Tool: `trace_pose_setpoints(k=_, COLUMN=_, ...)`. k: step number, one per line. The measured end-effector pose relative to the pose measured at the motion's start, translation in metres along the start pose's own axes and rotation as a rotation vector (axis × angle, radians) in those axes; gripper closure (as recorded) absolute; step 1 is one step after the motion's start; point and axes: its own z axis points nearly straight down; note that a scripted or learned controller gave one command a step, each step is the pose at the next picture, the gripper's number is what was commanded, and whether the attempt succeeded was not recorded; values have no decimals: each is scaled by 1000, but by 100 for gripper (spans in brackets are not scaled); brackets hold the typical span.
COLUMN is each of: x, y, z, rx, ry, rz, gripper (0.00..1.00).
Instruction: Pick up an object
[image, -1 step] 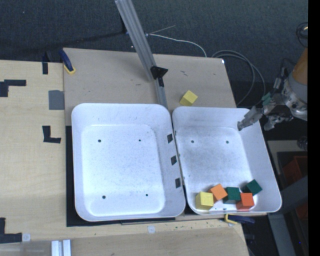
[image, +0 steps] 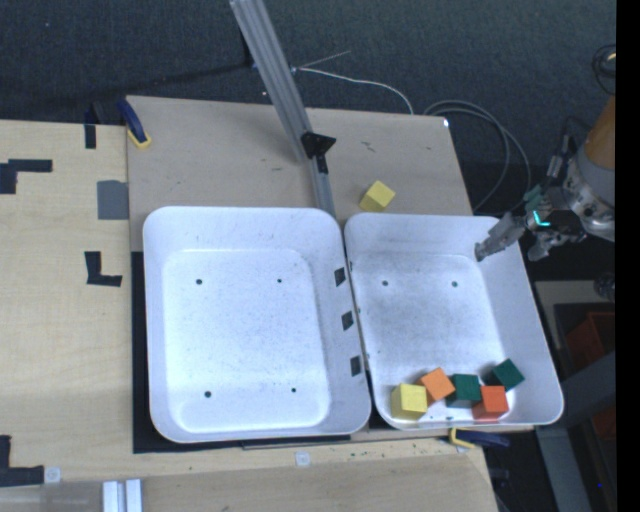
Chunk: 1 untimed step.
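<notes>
The hand (image: 503, 236) hangs over the far right corner of the right bin (image: 420, 262); whether it is apart or together I cannot tell. The blocks sit well apart from it, bunched in the bin's near right corner: a yellow block (image: 409, 400), orange block (image: 437, 383), green block (image: 466, 388), red block (image: 493, 401) and dark green block (image: 508, 374). Packed so tight against the wall, they leave little room, so a descent may strike a neighbour or the rim and close on nothing. Another yellow cube (image: 377, 196) lies on the table beyond the bins.

Blocks (image: 455, 391) in right bin's (image: 420, 320) near corner
</notes>
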Motion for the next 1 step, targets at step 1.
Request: trace_pose_setpoints(k=1, x=50, y=58, z=130, rx=7, ry=1, rz=-2, gripper=0)
